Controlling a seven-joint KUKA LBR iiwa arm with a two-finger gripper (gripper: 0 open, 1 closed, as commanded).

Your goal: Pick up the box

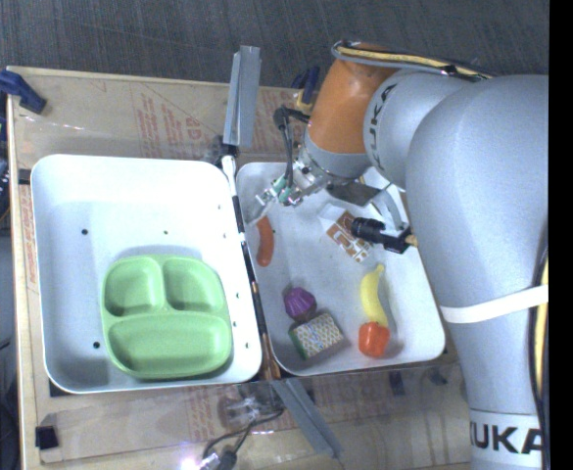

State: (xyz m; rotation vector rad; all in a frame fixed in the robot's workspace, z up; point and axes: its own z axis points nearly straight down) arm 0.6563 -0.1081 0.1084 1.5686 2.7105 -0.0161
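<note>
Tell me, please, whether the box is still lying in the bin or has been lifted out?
Still in the bin. The box lies flat on the right bin's floor near its front edge, beside the purple item.

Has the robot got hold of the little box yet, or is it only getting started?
It looks like an early stage. Nothing looks done: the box lies on the floor of the right bin, between a purple toy and a red pepper. In hand: the gripper sits at the bin's far end, near an orange carrot, well away from the box. Left: reaching, gripping and lifting it.
</note>
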